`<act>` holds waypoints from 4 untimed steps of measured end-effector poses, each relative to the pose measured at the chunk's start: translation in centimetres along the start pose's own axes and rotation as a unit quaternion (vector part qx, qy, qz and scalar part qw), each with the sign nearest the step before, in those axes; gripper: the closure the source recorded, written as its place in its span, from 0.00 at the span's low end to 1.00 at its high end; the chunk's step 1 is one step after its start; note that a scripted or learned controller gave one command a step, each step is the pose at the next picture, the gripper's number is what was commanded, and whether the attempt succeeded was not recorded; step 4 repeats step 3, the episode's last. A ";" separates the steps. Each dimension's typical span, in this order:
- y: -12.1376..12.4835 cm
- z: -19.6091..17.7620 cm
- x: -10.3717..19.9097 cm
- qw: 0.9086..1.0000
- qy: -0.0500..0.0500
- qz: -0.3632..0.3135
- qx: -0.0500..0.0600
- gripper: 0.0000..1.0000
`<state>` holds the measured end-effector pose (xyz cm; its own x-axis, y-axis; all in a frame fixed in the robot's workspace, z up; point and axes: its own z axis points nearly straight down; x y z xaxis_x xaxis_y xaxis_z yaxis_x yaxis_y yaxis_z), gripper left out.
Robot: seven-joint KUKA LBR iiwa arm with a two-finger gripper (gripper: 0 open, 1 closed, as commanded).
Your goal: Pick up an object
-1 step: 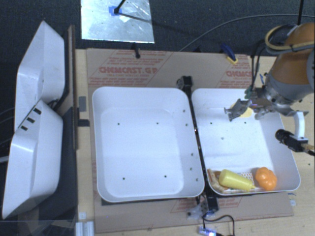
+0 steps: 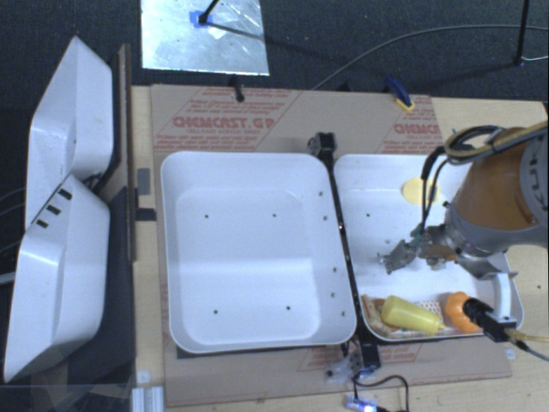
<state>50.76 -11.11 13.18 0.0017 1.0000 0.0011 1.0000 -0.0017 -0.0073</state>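
The arm reaches in from the right, its orange band over the right bin and its grey wrist bent down and toward the left. The gripper hangs low over the middle of that bin, pointing left toward the divider between the bins. Nothing can be made out between its tips, and whether it is wide or narrow I cannot tell; the metal there is small and blurred.

Along the near wall of the right bin lie a yellow object and, just to its right, an orange object, with a black part of the rig partly across it. A pale yellow disc lies toward the far side of the bin, partly covered by the arm and its cables.

The left bin sits just beside the right one. Both rest on a cardboard sheet with red print, on a bench over dark floor. A shiny metal plate lies beyond the bench, and two white moulded shapes stand at the left.

The arm's upper part is cut off at the right edge.
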 end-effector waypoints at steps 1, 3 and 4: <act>-2.1 -5.4 8.5 1.000 0.001 -0.005 -0.006 0.00; -0.6 -1.7 -6.4 1.000 0.000 0.002 0.001 0.00; -0.6 -1.7 -6.4 1.000 0.000 0.002 0.001 0.00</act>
